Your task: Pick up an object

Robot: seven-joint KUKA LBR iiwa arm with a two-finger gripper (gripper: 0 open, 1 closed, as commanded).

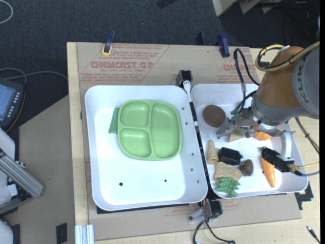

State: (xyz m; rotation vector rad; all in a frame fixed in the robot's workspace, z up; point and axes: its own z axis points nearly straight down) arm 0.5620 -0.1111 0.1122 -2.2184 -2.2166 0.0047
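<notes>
Over the right bin, picking a target.
My end effector (234, 128) (grip state: I cannot tell) hovers near the brown ball (214, 115); probably light, smooth, best pinched across its middle.

You're looking at a thick, rounded grey arm (309, 83) with a broad orange band (277, 88) above a grey wrist. Black and yellow cables (264, 57) loop over the band. The hand (234, 128) is dull grey metal.
</notes>
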